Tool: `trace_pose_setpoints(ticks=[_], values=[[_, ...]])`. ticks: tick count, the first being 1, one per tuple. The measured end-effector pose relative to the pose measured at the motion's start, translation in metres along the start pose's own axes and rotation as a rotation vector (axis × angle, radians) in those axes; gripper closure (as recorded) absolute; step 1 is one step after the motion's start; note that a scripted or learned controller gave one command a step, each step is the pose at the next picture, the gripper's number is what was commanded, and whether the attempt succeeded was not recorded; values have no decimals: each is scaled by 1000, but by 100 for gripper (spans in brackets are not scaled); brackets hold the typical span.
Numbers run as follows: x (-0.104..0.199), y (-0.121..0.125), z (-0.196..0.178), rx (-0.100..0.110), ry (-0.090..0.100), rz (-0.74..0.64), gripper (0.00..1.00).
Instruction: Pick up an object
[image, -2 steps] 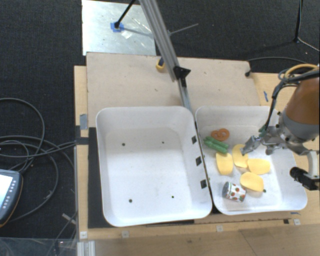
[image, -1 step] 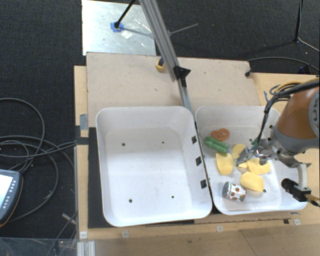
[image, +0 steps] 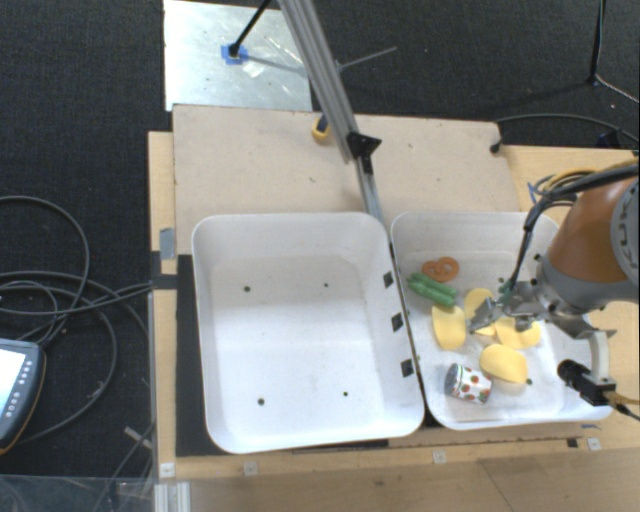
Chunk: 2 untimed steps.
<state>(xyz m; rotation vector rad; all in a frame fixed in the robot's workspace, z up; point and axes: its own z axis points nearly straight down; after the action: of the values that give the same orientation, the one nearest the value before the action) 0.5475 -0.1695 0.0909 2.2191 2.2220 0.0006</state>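
Note:
The right bin (image: 470, 235) holds an orange-brown pretzel-like piece (image: 440, 268), a green pod (image: 432, 291), several yellow pieces (image: 449, 327) and a small can lying on its side (image: 466, 383). My gripper (image: 496, 311) is down among the yellow pieces near the bin's middle right, with the orange wrist band (image: 592, 240) above it. A yellow piece (image: 478, 301) lies right by the fingertips; I cannot tell if it is between them. Another yellow lump (image: 503, 363) sits just below the gripper.
The left bin (image: 290, 330) lies beside the right one. A grey pole (image: 330, 80) slants down to the divider between the bins. Cables and a pendant (image: 15, 385) lie on the dark floor at the left.

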Motion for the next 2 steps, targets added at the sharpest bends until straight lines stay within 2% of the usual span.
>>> trace_pose_setpoints(ticks=[1,2], values=[[-1,1,-12,-4,0,0,100],[-6,7,-57,-5,-2,-2,100]])
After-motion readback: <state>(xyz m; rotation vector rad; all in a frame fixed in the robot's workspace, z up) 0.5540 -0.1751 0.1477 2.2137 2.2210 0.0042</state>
